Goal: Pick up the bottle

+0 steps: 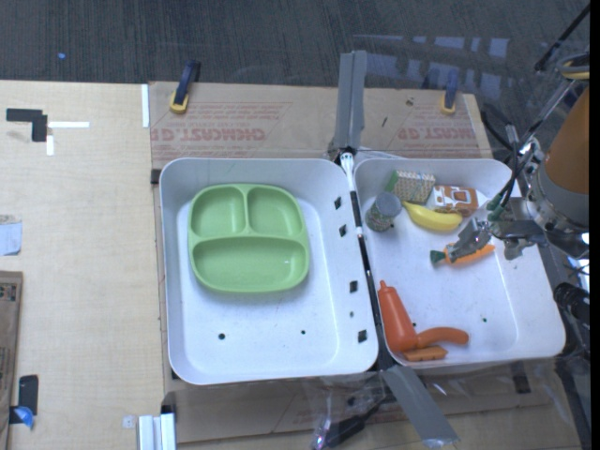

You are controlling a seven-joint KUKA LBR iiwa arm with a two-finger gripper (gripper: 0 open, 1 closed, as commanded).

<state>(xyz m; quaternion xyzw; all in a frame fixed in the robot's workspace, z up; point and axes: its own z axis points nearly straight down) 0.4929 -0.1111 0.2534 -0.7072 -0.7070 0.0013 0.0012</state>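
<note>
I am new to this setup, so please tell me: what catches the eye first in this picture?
The big green divided plate lies in the left bin. In the right bin, an orange bottle rests along the left wall, with a banana toward the back. The gripper hovers by a carrot.

Orange bottle [395, 317] lying along right bin's left wall

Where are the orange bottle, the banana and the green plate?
orange bottle [397, 322]: camera view, on its body.
banana [433, 217]: camera view, mid-curve.
green plate [249, 268]: camera view, floor of its large compartment.
</note>
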